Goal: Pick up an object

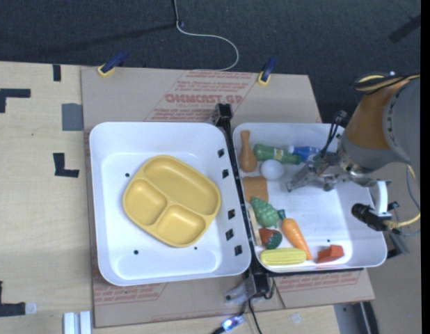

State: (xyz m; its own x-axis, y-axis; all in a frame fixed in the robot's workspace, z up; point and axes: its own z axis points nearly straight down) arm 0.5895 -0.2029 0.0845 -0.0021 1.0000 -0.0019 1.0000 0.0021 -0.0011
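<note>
The right bin [319, 221] holds toy food: a tan bottle shape [247, 152], a green bottle with a blue cap [284, 153], a white ball [271, 169], a tan block [255, 187], a green broccoli piece [266, 212], a carrot [294, 233], a red-and-green piece [271, 238], a corn cob [282, 257] and a red piece [330, 253]. My gripper [297, 181] hangs over the bin's upper middle, just right of the white ball, with nothing seen between its fingers.
The left bin [110, 186] holds a yellow divided plate [171, 199]. Black clips run along the rim between the bins [229, 186]. A cable [208, 37] lies beyond the cardboard sheet.
</note>
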